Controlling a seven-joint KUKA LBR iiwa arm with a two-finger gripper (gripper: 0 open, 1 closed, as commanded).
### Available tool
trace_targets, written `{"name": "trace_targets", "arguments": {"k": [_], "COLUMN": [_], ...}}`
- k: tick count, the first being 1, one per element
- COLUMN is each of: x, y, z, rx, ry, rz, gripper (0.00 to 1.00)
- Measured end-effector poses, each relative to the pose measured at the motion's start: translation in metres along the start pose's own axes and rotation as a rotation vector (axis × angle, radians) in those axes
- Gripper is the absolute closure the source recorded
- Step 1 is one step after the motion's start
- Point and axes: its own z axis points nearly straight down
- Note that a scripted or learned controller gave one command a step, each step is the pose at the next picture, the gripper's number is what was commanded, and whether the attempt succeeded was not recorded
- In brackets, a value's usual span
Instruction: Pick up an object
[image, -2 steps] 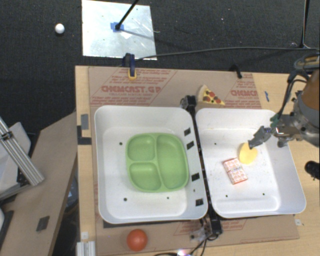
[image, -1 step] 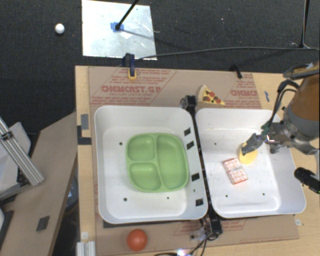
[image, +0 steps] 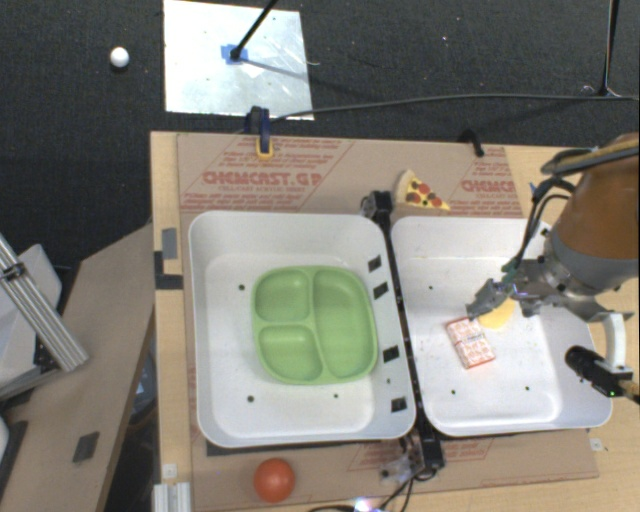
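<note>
In the right bin (image: 440, 385) lies a small pink-and-white patterned block (image: 470, 342), a little left of centre. Just up and right of it sits a yellow object (image: 498, 316), partly covered by my gripper (image: 490, 299). The gripper hangs low over the yellow object, at the end of the grey arm with its orange band (image: 600, 215) coming in from the right. The fingers' state is hidden at this angle.
The left bin (image: 225, 400) holds a green divided plate (image: 315, 324). A toy pizza slice (image: 422, 192) lies on the board behind the bins. An orange ball (image: 274, 479) rests in front of the left bin. A black clip strip (image: 393, 300) joins the two bins.
</note>
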Motion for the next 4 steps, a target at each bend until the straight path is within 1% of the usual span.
{"name": "trace_targets", "arguments": {"k": [1,2,3,4], "x": [-0.001,-0.002,-0.005,-0.013], "y": [0.004,0.005,0.001,0.009], "z": [0.062,0.048,0.003,-0.051], "rx": [0.002,-0.005,-0.008,-0.009], "ry": [0.0,-0.002,-0.002,-0.003], "rz": [0.0,-0.001,-0.002,-0.002], "gripper": [0.0,1.0,1.0,1.0]}}
